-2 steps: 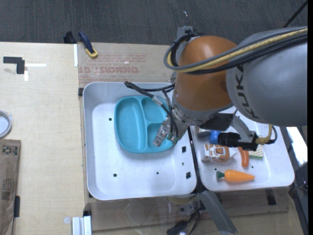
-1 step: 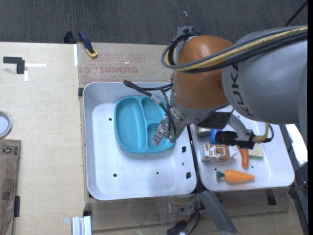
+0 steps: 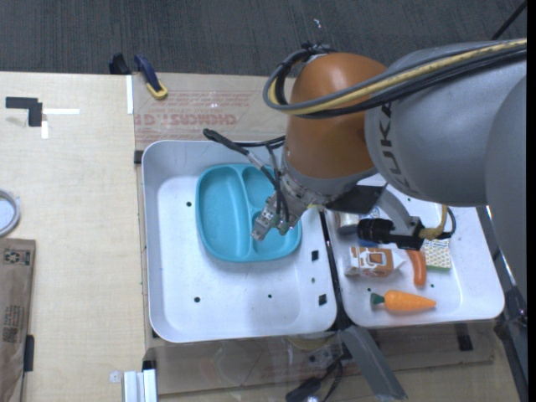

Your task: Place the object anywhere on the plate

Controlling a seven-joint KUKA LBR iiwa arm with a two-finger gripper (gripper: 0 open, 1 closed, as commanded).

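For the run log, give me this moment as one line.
hand over blue plate in left bin | grasp unclear | carrot, carton in right bin

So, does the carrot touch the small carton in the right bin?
Apart. The camera view shows the carrot lying below the small carton, with a strip of white bin floor between them.

Beside you on the bench [image 3: 67,191] lies a tape roll [image 3: 7,213]. A blue-yellow clamp [image 3: 150,77] rests on the cardboard sheet [image 3: 209,111].
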